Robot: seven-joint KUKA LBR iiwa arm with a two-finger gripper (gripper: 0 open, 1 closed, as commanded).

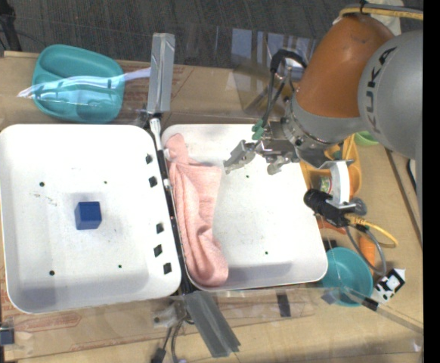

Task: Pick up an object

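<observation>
The arm (371, 74) runs off the right edge, its base out of sight. It covers part of the right bin's (280, 271) far corner. The pink cloth (197, 210) hides that bin's left wall. Small items by the teal bowl (348, 274) are too cluttered to identify.

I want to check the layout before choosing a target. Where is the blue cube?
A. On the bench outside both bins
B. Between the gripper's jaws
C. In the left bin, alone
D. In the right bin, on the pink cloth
C: the cube sits on the floor of the left bin, while the cloth lies in the right bin.
</observation>
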